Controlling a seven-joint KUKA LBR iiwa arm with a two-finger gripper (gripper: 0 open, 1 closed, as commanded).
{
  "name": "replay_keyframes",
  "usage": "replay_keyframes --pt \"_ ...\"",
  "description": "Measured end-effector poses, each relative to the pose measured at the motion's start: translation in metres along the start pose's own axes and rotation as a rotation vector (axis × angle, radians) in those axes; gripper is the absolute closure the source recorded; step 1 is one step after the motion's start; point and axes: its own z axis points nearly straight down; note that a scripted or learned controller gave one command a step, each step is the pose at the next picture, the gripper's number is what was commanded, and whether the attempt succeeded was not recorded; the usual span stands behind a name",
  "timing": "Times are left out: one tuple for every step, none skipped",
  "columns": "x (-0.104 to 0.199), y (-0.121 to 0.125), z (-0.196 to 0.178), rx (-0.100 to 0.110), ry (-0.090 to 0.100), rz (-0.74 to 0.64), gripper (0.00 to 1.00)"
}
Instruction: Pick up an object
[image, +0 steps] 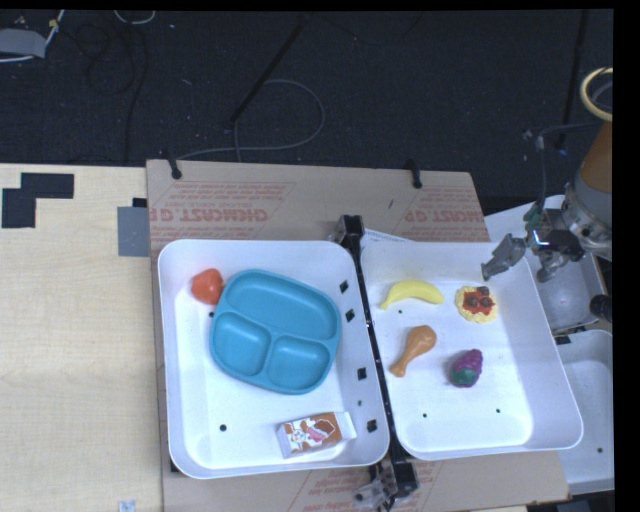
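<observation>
gripper (528, 252): fingers released, grasping nothing, over right bin's (545, 420) rim. advice: centre above pizza toy (477, 303), descend straight, clench.

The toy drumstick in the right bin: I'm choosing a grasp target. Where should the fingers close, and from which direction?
Judging by its shape, grip the drumstick on the narrow shaft just below the bulbous meat end, coming straight down from above. It lies flat and slanted, thick end up-right, so close the fingers across the shaft. Banana and purple toy lie apart from it, leaving room.
</observation>
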Motion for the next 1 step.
replay_keyframes --pt "0.0000 0.0023 -0.0078 -0.013 -0.003 -0.002 0.00"
